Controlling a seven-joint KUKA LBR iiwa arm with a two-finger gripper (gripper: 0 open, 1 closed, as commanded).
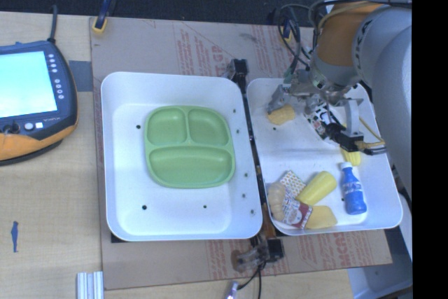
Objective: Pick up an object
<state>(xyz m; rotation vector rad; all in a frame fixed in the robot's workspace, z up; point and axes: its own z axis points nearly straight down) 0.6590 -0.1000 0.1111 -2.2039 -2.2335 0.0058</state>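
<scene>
The robot arm (388, 52) is big and round. Most of it is light grey and smooth, like a fat pipe. Near its wrist it wears an orange band (339, 35) that looks a bit shiny. Thin black cables (297, 24) loop out from beside the orange part and curl around it. Under the band sits the gripper (302, 91), made of small grey metal parts packed close together, with dark bits between them. A white piece with red and black marks (322, 119) hangs off it. A black bar with a yellow tip (353, 145) sticks out below that. The grey shell has a soft shine along its curve.
</scene>
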